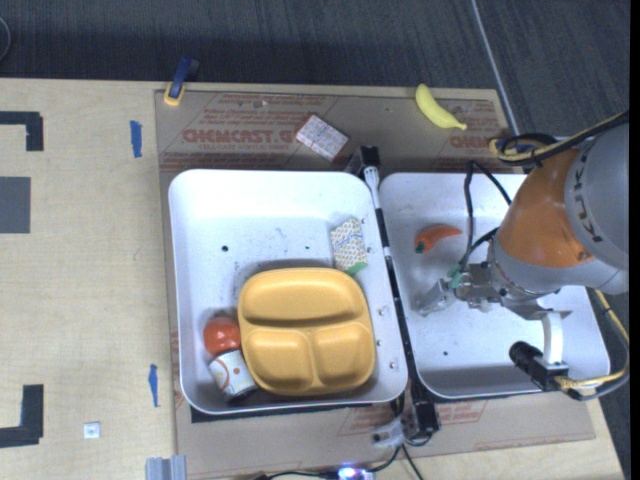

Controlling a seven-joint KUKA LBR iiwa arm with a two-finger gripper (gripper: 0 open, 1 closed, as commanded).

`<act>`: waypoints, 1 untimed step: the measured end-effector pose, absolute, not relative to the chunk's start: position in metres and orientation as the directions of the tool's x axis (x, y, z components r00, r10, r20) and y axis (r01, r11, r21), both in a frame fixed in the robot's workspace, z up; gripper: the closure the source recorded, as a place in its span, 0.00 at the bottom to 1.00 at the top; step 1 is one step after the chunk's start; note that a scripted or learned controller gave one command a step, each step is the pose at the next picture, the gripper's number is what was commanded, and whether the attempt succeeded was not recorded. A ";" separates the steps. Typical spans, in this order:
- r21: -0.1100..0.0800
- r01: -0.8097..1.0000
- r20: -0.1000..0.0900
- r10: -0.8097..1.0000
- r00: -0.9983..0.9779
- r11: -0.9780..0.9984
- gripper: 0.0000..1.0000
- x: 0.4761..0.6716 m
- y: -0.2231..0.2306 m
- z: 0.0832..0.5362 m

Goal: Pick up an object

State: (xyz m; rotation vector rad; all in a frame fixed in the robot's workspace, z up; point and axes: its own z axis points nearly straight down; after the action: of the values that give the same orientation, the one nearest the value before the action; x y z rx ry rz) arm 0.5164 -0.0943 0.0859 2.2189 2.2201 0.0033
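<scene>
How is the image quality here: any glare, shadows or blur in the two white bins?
Camera view: lighting is even and soft; the left white bin is bright but keeps detail. The yellow plastic compartment tray shows mild sheen, no blown glare. The grey arm with the orange band casts a faint shadow on the right white bin. The small orange object looks slightly soft; the frame is low in resolution.

Two white bins sit side by side on the table (80, 268). The left bin (200, 208) holds a yellow tray (305, 328) at its lower middle, a red ball (221, 335) and a small can (232, 373) touching the tray's lower left, and a patterned packet (348, 243) just above the tray. In the right bin (440, 368), the arm (560, 228) reaches in from the right, its jaws (440, 293) low over the bin floor, just below an orange object (436, 237). A banana (438, 108) lies above the bins, and a small box (321, 136) lies left of it.
</scene>
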 end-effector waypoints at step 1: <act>0.003 1.000 -0.001 1.000 -0.002 0.002 0.00 0.559 -0.094 0.086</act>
State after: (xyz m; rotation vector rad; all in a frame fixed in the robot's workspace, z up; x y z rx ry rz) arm 0.5588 -0.0938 0.0857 2.2178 2.2212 0.0025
